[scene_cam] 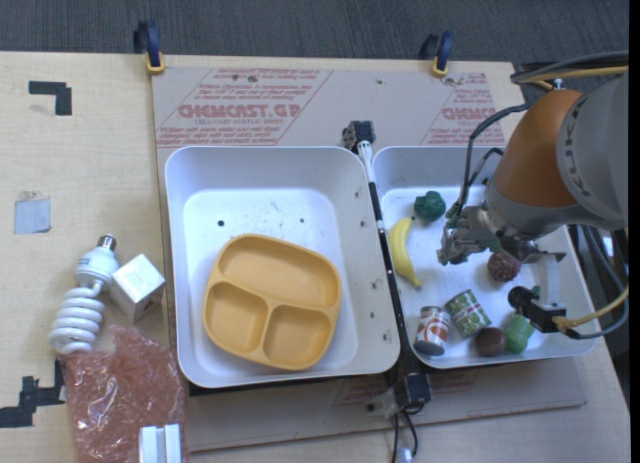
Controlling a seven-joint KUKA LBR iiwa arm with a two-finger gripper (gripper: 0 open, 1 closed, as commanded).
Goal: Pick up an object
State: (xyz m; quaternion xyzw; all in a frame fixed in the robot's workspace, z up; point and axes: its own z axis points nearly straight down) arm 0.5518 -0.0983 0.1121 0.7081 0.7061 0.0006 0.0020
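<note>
Within the right bin [570, 346], the gripper [456, 248] hovers; finger state cannot be determined. Nearest object: banana [403, 251], beside the left wall. Likely light, smooth; grasp across mid-body.

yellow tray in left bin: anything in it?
Empty. The yellow tray lies flat in the left bin, all three compartments bare.

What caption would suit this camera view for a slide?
KUKA arm's hand hovers over the right bin beside a banana, cans and small toys; a yellow divided plate lies in the left bin.
</note>
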